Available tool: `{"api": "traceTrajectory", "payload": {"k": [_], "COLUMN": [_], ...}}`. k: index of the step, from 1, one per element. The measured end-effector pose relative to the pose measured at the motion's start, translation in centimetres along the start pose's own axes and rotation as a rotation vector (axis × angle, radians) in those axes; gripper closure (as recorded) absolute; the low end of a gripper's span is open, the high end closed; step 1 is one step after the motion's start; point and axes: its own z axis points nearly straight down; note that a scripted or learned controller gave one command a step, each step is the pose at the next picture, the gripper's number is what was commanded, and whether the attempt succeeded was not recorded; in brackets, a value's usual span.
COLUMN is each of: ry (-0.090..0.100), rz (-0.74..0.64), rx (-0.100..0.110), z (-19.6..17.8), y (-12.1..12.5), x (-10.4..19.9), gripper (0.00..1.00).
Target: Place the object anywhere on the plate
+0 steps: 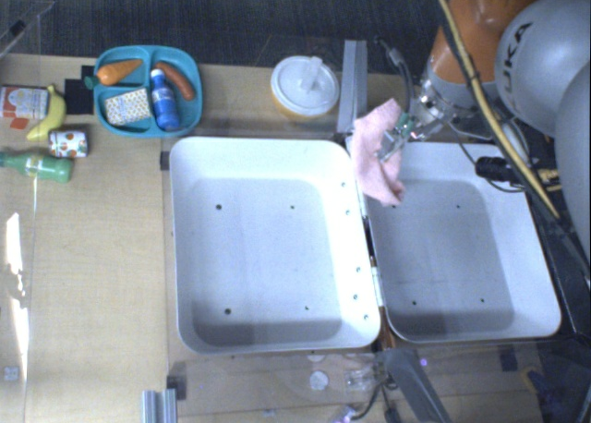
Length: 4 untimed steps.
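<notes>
Up top we find the gripper (399, 135) pinching the pink cloth (377, 161), which hangs from its fingers over the seam between left bin (185, 255) and right bin (526, 255).

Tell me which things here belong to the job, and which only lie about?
Belong to the job:
gripper
pink cloth, hanging from the gripper over the gap between the bins

Lying about:
left bin
right bin
blue tray with toy food
lidded cup
banana
can
green bottle
</notes>
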Motion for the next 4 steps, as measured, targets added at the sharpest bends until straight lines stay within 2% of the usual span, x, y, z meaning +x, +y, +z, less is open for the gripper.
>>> {"api": "traceTrajectory", "payload": {"k": [1,2,3,4], "ry": [0.005,0.008,0.008,0.01], "rz": [-0.006,-0.408,-0.809,-0.988], "rx": [0.005,0.004,0.001,0.001], "z": [-2.8,-1.9,-2.9,-2.8], "y": [0.2,2.0,3.4,4.8], "x": [0.0,4.6,10.4,15.4], "gripper": [1.0,1.0,1.0,1.0]}}
